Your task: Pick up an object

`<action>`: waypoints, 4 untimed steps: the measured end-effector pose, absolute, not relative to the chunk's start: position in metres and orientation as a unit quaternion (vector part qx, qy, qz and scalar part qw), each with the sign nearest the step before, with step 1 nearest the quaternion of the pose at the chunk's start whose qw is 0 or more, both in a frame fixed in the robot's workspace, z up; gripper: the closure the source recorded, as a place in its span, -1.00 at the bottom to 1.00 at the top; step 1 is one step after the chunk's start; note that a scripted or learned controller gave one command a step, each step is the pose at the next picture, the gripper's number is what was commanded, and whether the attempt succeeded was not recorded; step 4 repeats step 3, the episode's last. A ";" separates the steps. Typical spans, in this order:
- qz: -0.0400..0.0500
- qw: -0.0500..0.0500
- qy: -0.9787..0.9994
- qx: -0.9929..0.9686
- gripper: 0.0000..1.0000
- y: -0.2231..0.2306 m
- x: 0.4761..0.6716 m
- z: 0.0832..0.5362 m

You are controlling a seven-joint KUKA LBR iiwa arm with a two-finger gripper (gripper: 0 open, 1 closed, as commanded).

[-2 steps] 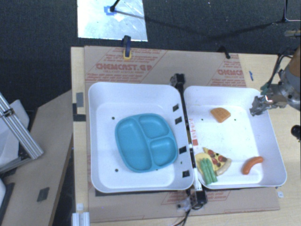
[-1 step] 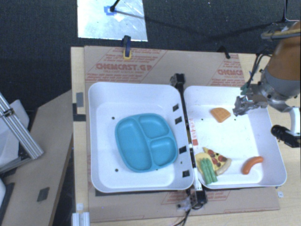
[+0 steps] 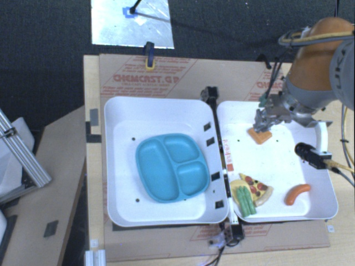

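Camera view looks down on two shallow white bins. Over the right bin (image 3: 327, 204), the grey two-finger gripper (image 3: 263, 123) sits low on a small flat orange piece (image 3: 260, 136), touching its upper edge; its grip cannot be judged. Nearby lie a pizza slice toy (image 3: 256, 188), green pod (image 3: 244, 199) and orange sausage (image 3: 297, 193). A blue divided tray (image 3: 171, 167) fills the left bin (image 3: 119, 121).

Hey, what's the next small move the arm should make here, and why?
Probably a short, straight lift to test the grasp. The gripper sits right on the orange food piece in the right bin, but the view does not settle whether the jaws actually grip it.
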State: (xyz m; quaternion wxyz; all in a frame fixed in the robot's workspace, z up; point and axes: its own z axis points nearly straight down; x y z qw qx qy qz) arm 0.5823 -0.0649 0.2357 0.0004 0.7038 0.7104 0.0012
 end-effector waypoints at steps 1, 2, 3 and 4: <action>0.001 0.000 0.711 0.704 1.00 -0.003 0.587 0.231; 0.001 0.000 0.711 0.703 1.00 0.058 0.579 0.234; 0.001 -0.001 0.711 0.704 1.00 0.109 0.579 0.220; 0.001 -0.001 0.711 0.704 1.00 0.109 0.579 0.220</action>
